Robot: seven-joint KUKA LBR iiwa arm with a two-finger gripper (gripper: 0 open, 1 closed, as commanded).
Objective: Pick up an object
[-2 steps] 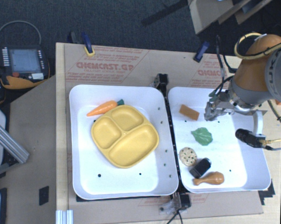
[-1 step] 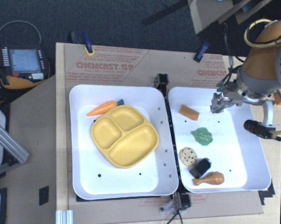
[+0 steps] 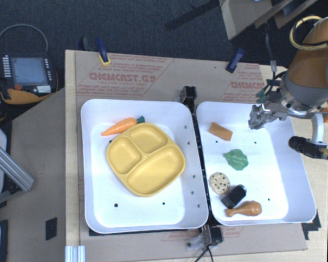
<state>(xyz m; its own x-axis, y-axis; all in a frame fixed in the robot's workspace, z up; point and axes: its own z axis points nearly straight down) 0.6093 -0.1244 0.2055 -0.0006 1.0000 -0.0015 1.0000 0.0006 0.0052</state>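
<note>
The gripper (image 3: 258, 119), nothing visibly between its fingers and their spread unclear, hangs in the upper right over the right bin (image 3: 297, 177), just beside the small orange-brown block (image 3: 221, 131), probably light, stiff, best pinched across its short sides.

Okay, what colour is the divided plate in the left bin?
Yellow. The divided plate shows clearly in the camera view, beside an orange carrot.

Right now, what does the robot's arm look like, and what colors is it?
The arm is rounded and grey, with a big orange band above the wrist and a yellowish cable looping over its top. At its tip sits a small grey metal end effector, with a black cylinder sticking out from the side of the wrist.
</note>
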